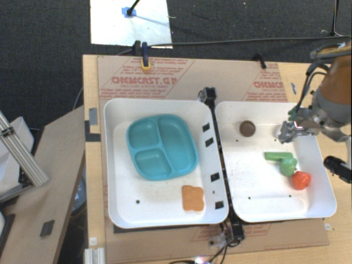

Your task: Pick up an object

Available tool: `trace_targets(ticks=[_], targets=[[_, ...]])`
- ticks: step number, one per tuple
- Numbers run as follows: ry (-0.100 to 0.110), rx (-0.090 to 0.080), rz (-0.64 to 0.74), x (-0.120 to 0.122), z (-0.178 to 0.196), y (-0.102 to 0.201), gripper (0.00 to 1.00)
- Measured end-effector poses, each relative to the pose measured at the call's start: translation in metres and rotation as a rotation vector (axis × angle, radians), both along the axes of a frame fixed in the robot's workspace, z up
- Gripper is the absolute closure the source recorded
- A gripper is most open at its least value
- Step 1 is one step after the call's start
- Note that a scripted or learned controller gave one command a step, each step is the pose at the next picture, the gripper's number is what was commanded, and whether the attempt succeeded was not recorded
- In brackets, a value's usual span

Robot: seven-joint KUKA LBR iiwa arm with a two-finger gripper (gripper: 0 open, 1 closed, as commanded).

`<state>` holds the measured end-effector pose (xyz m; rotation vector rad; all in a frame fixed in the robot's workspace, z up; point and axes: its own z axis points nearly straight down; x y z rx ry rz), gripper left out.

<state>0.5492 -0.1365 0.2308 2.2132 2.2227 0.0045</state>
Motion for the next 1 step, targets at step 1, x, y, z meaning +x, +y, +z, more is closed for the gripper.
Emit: trace_targets(ticks=[1], targets=[[0.003, 0.002, 0.005, 0.0093, 0.0048, 0.0612, 1.00]])
